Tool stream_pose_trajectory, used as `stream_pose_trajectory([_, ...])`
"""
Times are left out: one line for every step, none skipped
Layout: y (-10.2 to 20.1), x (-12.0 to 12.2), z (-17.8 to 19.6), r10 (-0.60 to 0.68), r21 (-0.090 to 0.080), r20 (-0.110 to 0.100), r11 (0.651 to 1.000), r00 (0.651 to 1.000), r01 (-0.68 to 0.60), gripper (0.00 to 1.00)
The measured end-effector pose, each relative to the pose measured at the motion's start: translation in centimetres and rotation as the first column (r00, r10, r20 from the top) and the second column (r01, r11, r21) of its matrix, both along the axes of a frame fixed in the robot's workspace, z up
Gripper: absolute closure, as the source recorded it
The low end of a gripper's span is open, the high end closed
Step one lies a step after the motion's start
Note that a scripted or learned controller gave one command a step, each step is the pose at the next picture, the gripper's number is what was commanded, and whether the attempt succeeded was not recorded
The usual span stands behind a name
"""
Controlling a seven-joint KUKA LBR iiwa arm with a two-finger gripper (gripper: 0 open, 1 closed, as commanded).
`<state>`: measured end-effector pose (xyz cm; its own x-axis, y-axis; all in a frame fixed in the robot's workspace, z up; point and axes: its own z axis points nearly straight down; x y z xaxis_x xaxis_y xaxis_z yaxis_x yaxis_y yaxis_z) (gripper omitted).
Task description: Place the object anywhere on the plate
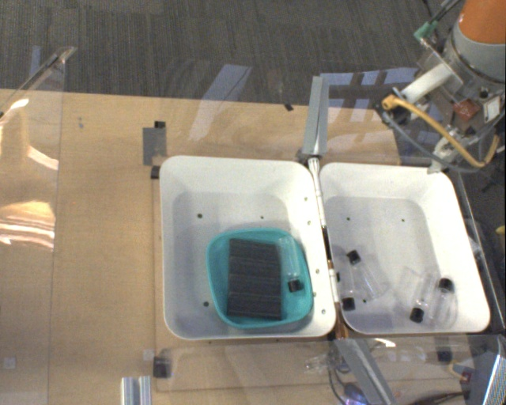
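Observation:
A teal plate sits in the left white bin, toward its front. A dark ribbed rectangular block lies flat on the plate. A small clear vial with a black cap rests at the plate's right rim. The arm with its orange band hangs above the far right corner of the right bin. Its gripper is up among cables, well away from the plate.
Several clear vials with black caps lie in the right bin, among them one near the left wall and one at the front right. A yellow cable loops off the wrist. A metal bar stands behind the bins.

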<state>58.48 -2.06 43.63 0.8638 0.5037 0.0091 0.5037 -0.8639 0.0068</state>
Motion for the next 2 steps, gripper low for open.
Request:
stream_pose_trajectory([-7.1,-9.1,0.0,0.018,0.0,-0.001,1.0,1.0,-0.018,0.0])
stream_pose_trajectory([-7.0,-8.8,1.1,0.026,-0.003,0.006,1.0,1.0,-0.026,1.0])
